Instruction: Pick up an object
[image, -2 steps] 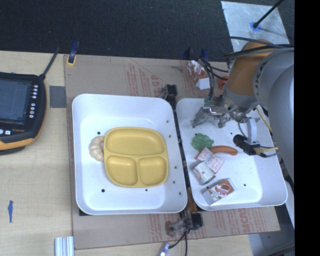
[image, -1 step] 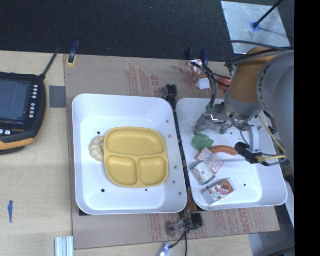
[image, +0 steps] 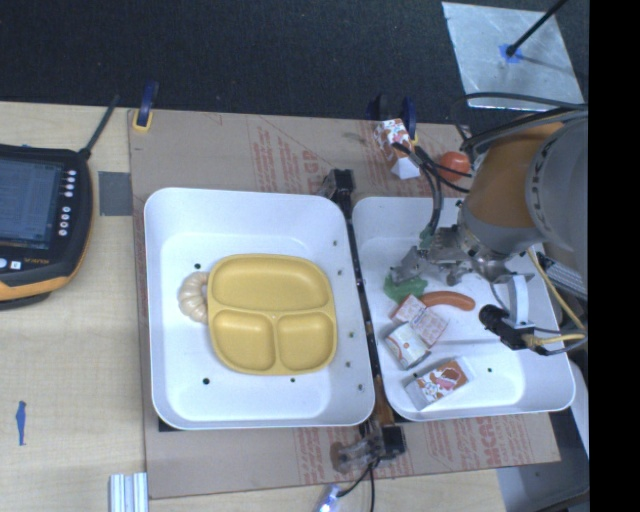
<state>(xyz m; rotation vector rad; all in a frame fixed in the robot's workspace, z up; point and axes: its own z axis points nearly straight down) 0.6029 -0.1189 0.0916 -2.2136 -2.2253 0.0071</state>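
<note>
White plastic, two shallow bins side by side on a cardboard-covered tabletop (image: 60, 390). Left bin (image: 175, 225): one yellow divided tray (image: 270, 312), with a pale bun-like item (image: 192, 296) touching its left edge. Right bin (image: 540, 385): a sausage (image: 448, 299), a green piece (image: 405, 288), and three small printed cartons, namely an upper carton (image: 421, 322), a middle carton (image: 405, 345) and a lower carton (image: 438, 381), grouped in the bin's left half. Grey arm with orange band (image: 505, 185) enters from the right; the tool (image: 435, 262) sits low over the upper left part of the right bin, and whether it is spread or pressed together cannot be told, nor is anything seen held in it. Key relation: the sausage lies just below the tool toward the bin's near side, its long axis running roughly left to right across the bin; the green piece is just beside it to the left. Judged nearest candidate: the sausage, reachable by a short move toward the near rim, with the grasp set across its long axis. The cartons lie further along that same direction, close together, so crowding is a risk. Outside the bins: a handheld control pendant (image: 35, 225) at far left.
</note>
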